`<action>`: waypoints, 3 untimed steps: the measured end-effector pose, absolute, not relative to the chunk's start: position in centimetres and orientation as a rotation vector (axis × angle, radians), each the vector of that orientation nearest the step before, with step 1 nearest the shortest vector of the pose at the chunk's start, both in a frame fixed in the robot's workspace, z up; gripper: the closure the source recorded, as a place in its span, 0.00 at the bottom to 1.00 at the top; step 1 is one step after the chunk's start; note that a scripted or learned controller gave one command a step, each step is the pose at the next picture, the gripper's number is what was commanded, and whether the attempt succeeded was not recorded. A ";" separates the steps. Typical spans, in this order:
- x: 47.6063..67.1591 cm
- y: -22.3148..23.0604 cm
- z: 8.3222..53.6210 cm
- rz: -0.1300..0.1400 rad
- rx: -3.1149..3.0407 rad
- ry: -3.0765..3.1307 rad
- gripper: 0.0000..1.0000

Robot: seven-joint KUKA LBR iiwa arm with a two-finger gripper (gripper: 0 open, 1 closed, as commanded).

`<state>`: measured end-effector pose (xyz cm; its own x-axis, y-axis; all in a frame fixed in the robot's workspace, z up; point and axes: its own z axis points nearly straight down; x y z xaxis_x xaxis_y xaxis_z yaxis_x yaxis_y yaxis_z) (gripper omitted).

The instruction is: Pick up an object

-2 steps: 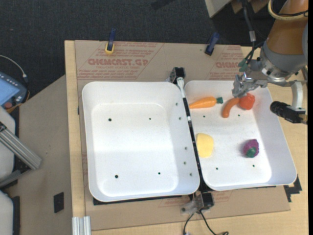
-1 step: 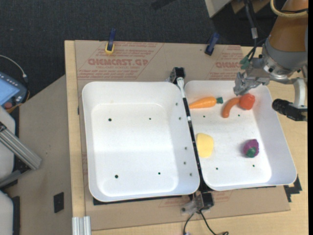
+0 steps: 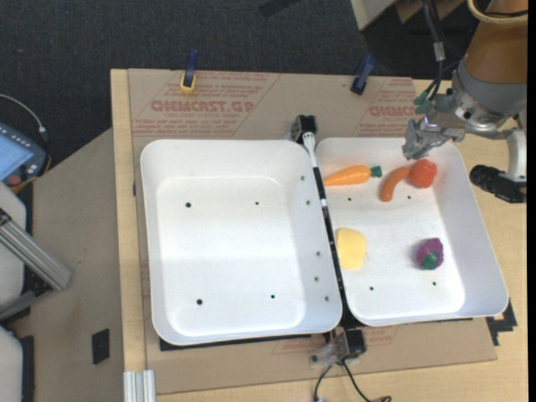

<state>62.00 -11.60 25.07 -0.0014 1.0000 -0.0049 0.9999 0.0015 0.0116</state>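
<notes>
- Jaw spacing cannot be told from this overhead view; the gripper (image 3: 418,146) is seen as a small metal cluster at the far edge of the right bin (image 3: 487,258), and nothing is seen held in it.
- A red tomato-like toy (image 3: 423,173) lies just below the gripper in the view, nearest of all the objects and so judged the likeliest target.
- An orange sausage-shaped piece (image 3: 391,184) is curled against the tomato's left side, the two touching or very nearly so.
- A toy carrot (image 3: 358,174) lies further left, near the divider between the bins, with its green top pointed toward the sausage piece.
- A yellow lemon-like toy (image 3: 350,248) and a purple vegetable with a green stem (image 3: 429,254) are set well apart in the near half of the same bin.
- The step in hand is judged to be the approach — a descent onto one chosen object.
- For a clean pick, the jaws would best be centred over the tomato's crown and closed across the axis that keeps the sausage piece out of the grasp — otherwise both could be nudged or pinched together.
- The bin's raised far wall is close by, so a steep, vertical descent is advised.
- The left bin (image 3: 226,241) is not involved in this step.
</notes>
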 end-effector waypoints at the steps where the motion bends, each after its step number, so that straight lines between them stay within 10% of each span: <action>1: 62.1 -11.6 26.1 0.009 2.209 2.213 1.00; 3: 62.2 -11.6 28.1 0.012 2.205 2.209 1.00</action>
<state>62.17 -11.62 28.14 -0.0017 1.0000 -0.0090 0.9998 0.0019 0.0200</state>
